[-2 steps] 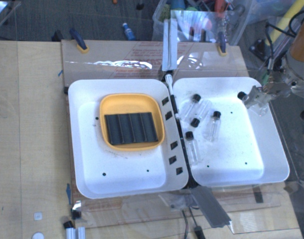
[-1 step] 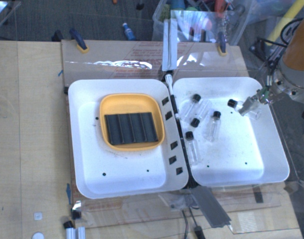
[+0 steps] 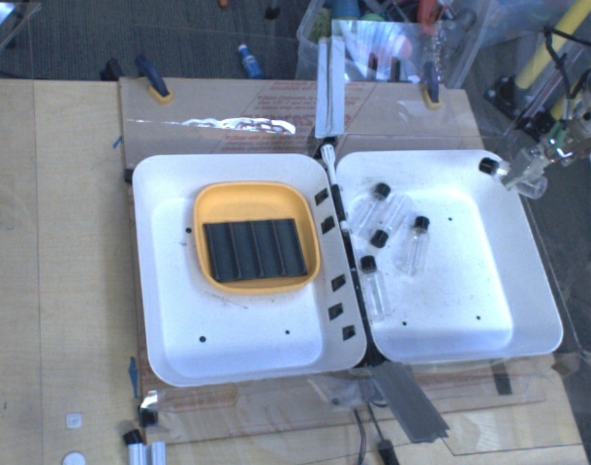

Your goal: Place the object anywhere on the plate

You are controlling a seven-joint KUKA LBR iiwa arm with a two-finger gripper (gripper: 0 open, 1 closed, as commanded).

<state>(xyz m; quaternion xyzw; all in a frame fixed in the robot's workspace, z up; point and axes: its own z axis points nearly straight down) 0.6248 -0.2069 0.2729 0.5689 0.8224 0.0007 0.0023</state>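
Observation:
A yellow plate [image 3: 255, 201] with a dark ridged insert [image 3: 254, 249] lies in the left bin [image 3: 170, 337]. Several clear vials with black caps lie in the right bin [image 3: 489, 298]: one [image 3: 415, 245] near its middle, one [image 3: 373, 284] by the divider, others [image 3: 388, 200] toward the back left. Another clear vial [image 3: 513, 173], black cap to the left, sits over the right bin's back right corner, right at the end of my gripper [image 3: 552, 151]. The gripper is partly cut off at the right edge and blends into the clutter behind it.
A row of black clips [image 3: 336, 260] runs along the divider between the bins. A clear tub of mixed items [image 3: 402, 13] stands behind the bench. Markers [image 3: 140, 444] lie at the front left, and a grey flap [image 3: 407, 405] sits below the bins.

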